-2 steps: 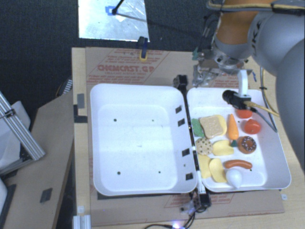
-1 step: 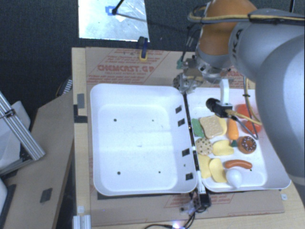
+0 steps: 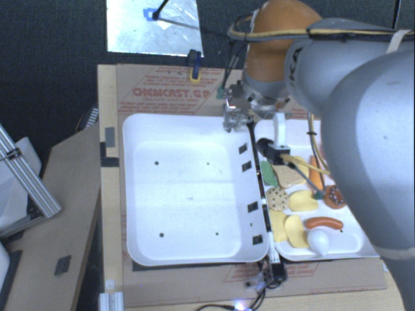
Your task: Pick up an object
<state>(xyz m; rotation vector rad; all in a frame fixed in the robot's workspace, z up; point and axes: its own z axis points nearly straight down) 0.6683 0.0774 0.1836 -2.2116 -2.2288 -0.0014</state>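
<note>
The gripper (image 3: 235, 118) hangs over the far end of the divider (image 3: 258, 186) between the bins; whether it is spread or clamped I cannot tell. Toy foods (image 3: 298, 206) lie right of that divider.

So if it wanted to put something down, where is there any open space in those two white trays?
The left bin is the open patch: its whole floor is bare white, bordered by its rim and the divider against the right bin. The right bin is crowded: toy food, including a cookie, a sausage and a white egg, lies packed together, with the arm overhanging it.
</note>
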